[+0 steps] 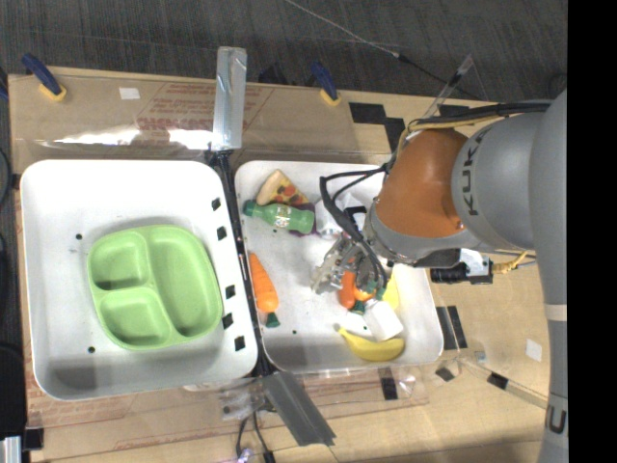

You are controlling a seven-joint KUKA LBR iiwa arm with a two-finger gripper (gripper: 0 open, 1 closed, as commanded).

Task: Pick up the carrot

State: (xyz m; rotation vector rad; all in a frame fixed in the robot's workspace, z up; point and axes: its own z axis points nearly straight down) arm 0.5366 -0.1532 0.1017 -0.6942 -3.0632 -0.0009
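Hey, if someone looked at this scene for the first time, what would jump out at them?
Probably the big grey arm with its orange band, reaching in from the right over the right bin, its tool low among small toys. Next, the bright green divided plate alone in the left bin. The carrot lies along the right bin's left wall, apart from the tool, with a banana near the front edge.

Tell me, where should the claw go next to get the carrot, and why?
Probably a short slide toward the left wall of the right bin. The carrot lies there alone, beside the wall, below the green bottle. The claw sits over the small toys near the banana, apart from the carrot, so it likely needs to get above it first.
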